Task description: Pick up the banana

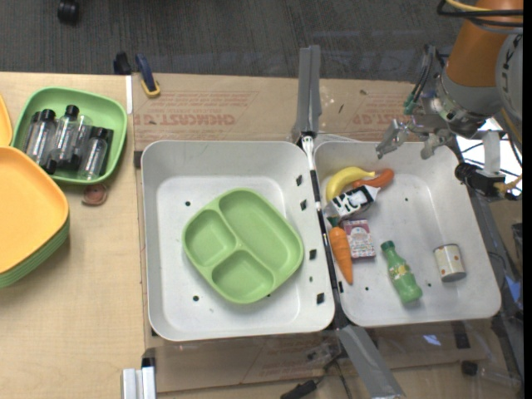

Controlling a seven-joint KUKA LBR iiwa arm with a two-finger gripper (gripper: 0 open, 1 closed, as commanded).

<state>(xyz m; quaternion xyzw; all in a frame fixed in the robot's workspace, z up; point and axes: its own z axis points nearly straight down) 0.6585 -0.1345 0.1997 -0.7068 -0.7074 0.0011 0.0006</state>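
- The banana (347,179) lies in the right bin (465,306), near its upper-left corner, curved with its arch toward the far wall.
- A black-and-white packet (356,199) lies against the banana's underside, touching it.
- A small orange piece (381,177) pokes out just beside the banana's right end.
- A carrot (341,253) lies along the bin's left wall, below the banana, pointed end toward the near side.
- A small pink box (360,240) sits just beside the carrot, on its right.
- A green bottle (401,271) lies on its side further right, cap toward the far side.
- A metal can (450,263) lies on its side near the bin's right wall, apart from the bottle.
- The gripper (412,140) hangs over the far edge of the right bin, up and to the right of the banana and apart from it; its two fingers (388,142) are spread wide with nothing between them.
- The arm (482,52), with its orange band, stands at the upper right.
- The left bin (166,306) holds a green divided plate (243,245), lying flat near its middle.
- On the worktop (75,322) at the far left, a green tray (108,115) carries small dark-capped bottles (65,142).
- Orange plates (29,214) are stacked at the left edge, just below that tray.
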